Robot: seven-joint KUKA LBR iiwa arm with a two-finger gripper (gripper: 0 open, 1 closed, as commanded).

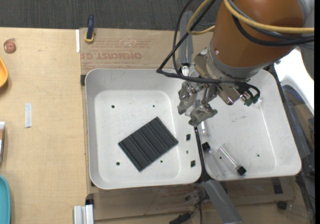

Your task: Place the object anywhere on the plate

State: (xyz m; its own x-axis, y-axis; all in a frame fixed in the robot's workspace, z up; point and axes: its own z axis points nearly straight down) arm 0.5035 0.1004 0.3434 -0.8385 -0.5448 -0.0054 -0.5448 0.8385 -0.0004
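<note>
Two shallow white plastic bins [100,133], smooth, slight sheen. Dark grey ribbed rectangular plate [148,143] in the left one: matt, grooved top. Small clear plastic tube with a black cap [230,160] in the right one, glossy. Bare-metal two-finger gripper [196,112], dull shine. Orange wrist band [260,8]: smooth satin. Bench top [40,168]: pale wood-look, matt. Brown cardboard sheet [130,50], matt.

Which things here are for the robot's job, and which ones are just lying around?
For the job:
- gripper
- dark ribbed plate, in the left bin
- small clear tube, in the right bin

Just lying about:
- blue clamp
- cardboard
- white strip
- orange thing at the left edge
</note>
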